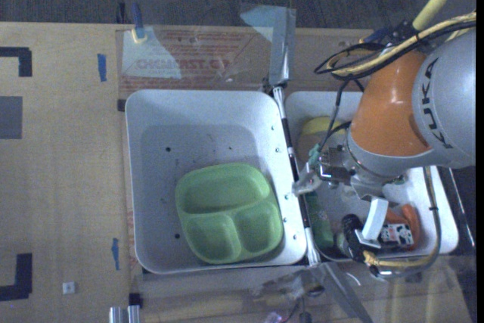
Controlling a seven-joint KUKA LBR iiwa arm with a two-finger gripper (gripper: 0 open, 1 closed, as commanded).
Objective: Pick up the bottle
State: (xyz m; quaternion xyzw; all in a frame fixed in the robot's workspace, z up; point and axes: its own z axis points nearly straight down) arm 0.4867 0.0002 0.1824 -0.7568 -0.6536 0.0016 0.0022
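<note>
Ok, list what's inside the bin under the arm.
A yellow object at the far end, a dark green item along the inner wall, and an orange-and-black thing. The arm covers the middle.

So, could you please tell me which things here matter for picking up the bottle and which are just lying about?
Job: gripper; dark green item in the right bin, possibly the bottle, too hidden to be sure.
Lying about: green divided plate in the left bin; yellow item and orange item in the right bin.
</note>
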